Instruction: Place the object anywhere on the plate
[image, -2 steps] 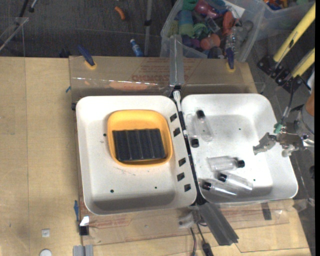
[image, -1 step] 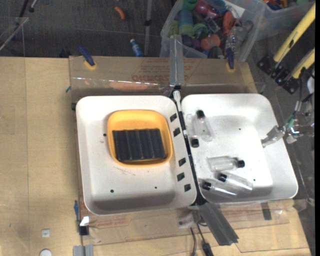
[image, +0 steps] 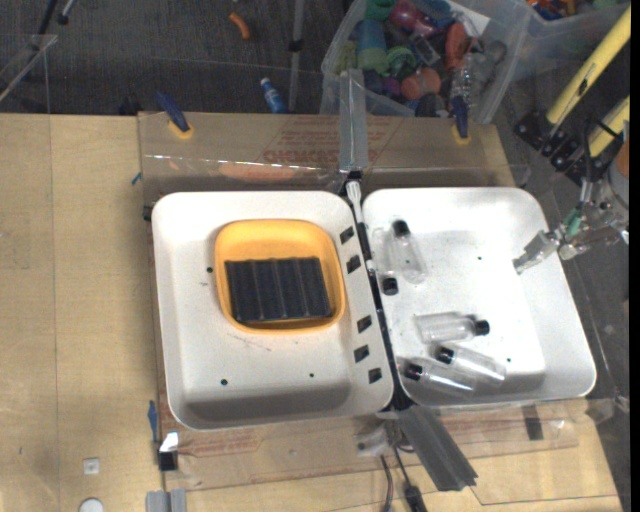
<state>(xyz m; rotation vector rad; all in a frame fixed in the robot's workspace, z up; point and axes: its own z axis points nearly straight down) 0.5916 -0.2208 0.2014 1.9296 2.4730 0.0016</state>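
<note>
Wooden bench (image: 70, 300) carries two white bins. Left bin (image: 185, 300): orange plate (image: 278, 237) w/ dark ribbed insert (image: 277, 289), no object on it. Right bin (image: 500, 230): four clear vials w/ black caps, e.g. one at (image: 403, 246), all well apart from plate. Hand (image: 545, 247) hovers at right bin's right edge; open/shut state: cannot tell. Status: nothing picked; grasp, transfer, release all remain.

Two white bins are set side by side on a wooden counter (image: 70, 300): the left bin (image: 185, 385) and the right bin (image: 560, 345). Beyond them, a clear tub (image: 425, 45) of colourful toys is seen, and blue clamps (image: 177, 120) are fixed at the counter's far edge.
</note>
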